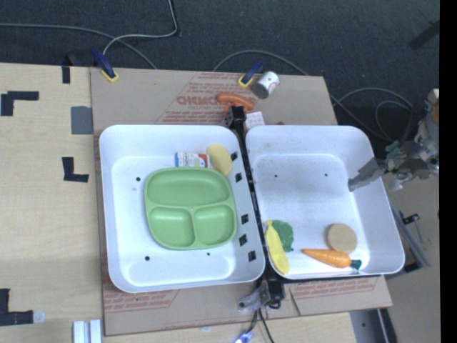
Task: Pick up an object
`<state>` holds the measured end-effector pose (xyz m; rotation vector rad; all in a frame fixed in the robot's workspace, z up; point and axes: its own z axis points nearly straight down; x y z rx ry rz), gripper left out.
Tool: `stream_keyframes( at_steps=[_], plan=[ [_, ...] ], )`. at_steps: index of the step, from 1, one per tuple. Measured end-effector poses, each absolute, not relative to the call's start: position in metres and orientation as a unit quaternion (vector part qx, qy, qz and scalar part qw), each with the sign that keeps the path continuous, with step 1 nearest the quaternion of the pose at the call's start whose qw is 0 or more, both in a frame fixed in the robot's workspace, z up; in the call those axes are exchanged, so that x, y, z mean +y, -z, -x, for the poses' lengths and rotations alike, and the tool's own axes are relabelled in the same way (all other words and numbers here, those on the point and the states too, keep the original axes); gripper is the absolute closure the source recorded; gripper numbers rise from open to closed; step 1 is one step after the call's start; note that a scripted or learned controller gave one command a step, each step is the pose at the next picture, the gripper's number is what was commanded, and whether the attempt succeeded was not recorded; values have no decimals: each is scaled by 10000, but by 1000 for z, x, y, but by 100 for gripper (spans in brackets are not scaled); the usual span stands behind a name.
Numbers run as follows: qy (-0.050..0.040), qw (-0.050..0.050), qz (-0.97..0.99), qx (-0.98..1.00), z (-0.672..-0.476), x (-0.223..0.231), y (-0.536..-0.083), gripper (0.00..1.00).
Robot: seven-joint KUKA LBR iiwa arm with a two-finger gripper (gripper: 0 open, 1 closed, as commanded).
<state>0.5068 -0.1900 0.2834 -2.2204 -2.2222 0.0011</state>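
Nearest the camera, along the front wall of the right bin (371,156), an orange toy carrot (327,257) is seen lying flat with its green tip pointing right. Just behind it, a round tan disc-shaped piece (341,237) rests on the bin floor, apart from the carrot by a narrow gap. In the front left corner of the same bin, a yellow banana-like piece (276,249) lies against the dividing wall, and a green leafy toy (284,233) is tucked against its upper end — the two are touching.

In the left bin (114,148), a green divided plate (191,207) is set near the middle of the floor. Behind it, by the back wall, a small white and blue carton (190,160) is seen, with a pale yellow rounded piece (221,158) just beside it on the right, overlapping the plate's far rim.

The gripper (364,176) is held over the right rim of the right bin, well apart from the carrot and the disc. Nothing is seen between its fingers; whether they are spread or closed cannot be told from this angle.

Farther back, on the cardboard sheet (178,98) under the bins, an orange elongated item (235,99) and a small grey cylinder (265,83) are seen — both outside the bins.
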Motion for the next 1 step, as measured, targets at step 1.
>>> stream_keyframes(
  at_steps=[1],
  plan=[
    [-8,21,7067,-7075,-483,-139,-158,0]
  ],
)
